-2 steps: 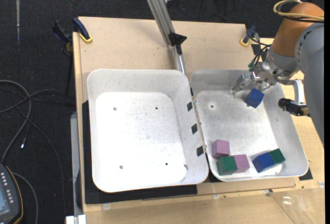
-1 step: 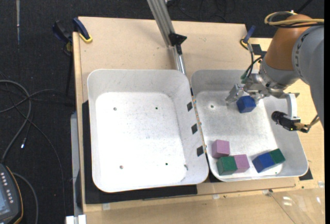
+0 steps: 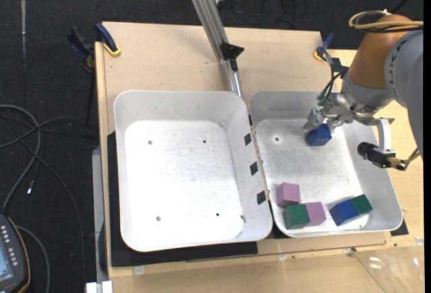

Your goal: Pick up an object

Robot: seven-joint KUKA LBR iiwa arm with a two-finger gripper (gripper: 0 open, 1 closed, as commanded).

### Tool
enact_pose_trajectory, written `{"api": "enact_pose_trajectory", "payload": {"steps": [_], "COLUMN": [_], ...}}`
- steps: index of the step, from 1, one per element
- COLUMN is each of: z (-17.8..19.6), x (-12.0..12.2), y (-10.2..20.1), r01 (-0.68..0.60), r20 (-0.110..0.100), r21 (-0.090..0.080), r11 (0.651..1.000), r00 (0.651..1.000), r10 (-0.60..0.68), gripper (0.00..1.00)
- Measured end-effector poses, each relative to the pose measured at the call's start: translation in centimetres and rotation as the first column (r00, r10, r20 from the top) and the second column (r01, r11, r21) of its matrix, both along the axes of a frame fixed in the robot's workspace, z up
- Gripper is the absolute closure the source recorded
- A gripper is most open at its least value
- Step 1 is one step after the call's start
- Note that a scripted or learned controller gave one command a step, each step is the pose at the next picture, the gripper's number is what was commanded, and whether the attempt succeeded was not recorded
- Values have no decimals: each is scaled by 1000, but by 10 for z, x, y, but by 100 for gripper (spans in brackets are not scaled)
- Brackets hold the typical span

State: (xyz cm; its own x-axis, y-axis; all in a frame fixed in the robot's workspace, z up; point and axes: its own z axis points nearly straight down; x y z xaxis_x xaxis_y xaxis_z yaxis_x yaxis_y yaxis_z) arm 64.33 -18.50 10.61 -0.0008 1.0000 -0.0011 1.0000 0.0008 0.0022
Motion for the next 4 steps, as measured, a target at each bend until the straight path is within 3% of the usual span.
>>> {"api": "enact_pose_trajectory", "payload": {"steps": [1,2,3,4], "z": [21,94,89,89], "x": [38,23,-49,-46], "y": [90,160,244,273], "r01": [-9,-9,-9,-6], "r20": [3,4,-9,-3], "r21": [4,4,4,2], "r11": [1000,1000,1000,1000], "r00": [1000,1000,1000,1000], "r10": [9,9,9,6], "gripper": [100,100,100,100]}}
